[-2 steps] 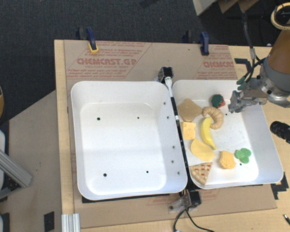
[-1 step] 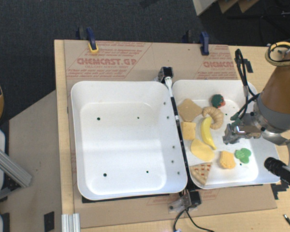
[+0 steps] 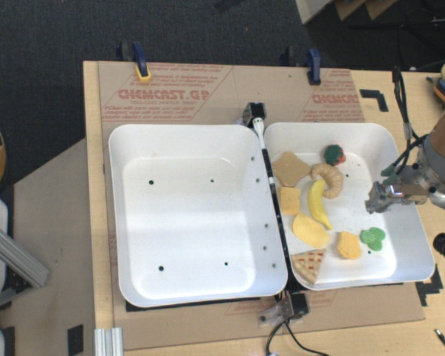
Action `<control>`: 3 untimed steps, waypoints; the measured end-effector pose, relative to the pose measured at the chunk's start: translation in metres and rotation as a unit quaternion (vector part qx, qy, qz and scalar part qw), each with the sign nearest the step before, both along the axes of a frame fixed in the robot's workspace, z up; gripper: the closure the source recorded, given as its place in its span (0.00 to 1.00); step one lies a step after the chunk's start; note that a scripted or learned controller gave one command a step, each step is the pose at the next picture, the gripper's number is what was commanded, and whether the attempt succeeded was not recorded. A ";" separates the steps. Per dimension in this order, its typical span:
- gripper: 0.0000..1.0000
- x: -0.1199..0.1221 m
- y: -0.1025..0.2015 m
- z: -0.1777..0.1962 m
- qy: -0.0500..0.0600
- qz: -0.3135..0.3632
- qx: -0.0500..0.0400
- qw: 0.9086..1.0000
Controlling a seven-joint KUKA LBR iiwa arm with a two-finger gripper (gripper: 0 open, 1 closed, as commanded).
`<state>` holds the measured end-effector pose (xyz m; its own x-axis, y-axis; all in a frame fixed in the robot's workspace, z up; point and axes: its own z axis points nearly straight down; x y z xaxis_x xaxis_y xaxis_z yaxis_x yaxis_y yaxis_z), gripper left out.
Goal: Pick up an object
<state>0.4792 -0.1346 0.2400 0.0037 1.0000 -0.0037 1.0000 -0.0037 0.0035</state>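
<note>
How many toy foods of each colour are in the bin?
Yellow: 4: banana, cheese square, oval piece, small chunk
Tan: 3: bread slice, croissant, pizza slice
Green: 2: broccoli, round green-and-red piece
Total: 9

You see two white bins (image 3: 185,143); a yellow banana (image 3: 318,203); a green broccoli piece (image 3: 372,236); a tan bread slice (image 3: 290,168); red lettering patterns the brown table (image 3: 208,87) beyond the bins.
</note>
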 end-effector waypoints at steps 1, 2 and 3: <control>1.00 0.001 0.002 0.010 -0.001 0.002 0.000 1.000; 1.00 0.000 0.023 -0.010 0.003 0.003 0.003 1.000; 1.00 0.000 0.007 -0.008 0.001 0.001 0.001 1.000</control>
